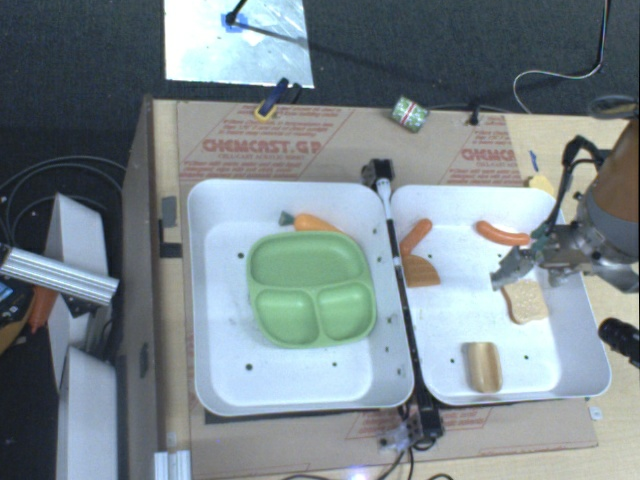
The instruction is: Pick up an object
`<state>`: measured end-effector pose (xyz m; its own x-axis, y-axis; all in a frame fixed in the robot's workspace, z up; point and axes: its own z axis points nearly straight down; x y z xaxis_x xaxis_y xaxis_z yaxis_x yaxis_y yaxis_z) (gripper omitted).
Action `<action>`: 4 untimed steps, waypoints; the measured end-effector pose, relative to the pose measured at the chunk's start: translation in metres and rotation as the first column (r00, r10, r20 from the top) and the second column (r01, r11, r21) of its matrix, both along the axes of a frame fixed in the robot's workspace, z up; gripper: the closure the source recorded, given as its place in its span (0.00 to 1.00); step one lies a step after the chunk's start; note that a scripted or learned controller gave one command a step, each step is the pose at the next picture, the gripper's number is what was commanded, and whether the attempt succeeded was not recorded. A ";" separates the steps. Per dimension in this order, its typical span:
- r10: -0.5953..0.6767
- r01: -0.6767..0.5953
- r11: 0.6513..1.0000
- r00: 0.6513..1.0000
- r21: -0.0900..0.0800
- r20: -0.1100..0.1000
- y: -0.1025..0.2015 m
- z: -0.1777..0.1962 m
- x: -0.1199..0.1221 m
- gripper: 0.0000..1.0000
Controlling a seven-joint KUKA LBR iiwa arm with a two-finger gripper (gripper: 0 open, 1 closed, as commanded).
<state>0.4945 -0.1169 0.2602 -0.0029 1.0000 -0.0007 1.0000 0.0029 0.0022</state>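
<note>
My gripper hangs over the right side of the right bin, reaching in from the right, open with nothing between its fingers. Just below it a tan bread slice lies flat on the bin floor. A red-orange sausage rests just above and left of the gripper. A tan bread roll lies near the bin's front edge. By the divider between the bins sit an orange carrot piece and a brown wedge.
The left bin holds a green divided plate, with an orange carrot behind it. A small green can and a blue-yellow clip lie on the cardboard behind the bins. Cables run at the far right.
</note>
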 end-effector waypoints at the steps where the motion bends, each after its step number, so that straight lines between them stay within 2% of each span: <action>1: 0.001 -0.001 1.000 1.000 0.000 -0.001 -0.031 -0.045 0.090 0.00; 2: 0.000 0.000 1.000 1.000 0.000 -0.002 -0.072 -0.092 0.151 0.00; 3: 0.002 -0.002 1.000 1.000 0.001 -0.003 -0.068 -0.173 0.174 0.00; 4: 0.005 -0.005 1.000 1.000 -0.002 0.004 -0.068 -0.160 0.176 1.00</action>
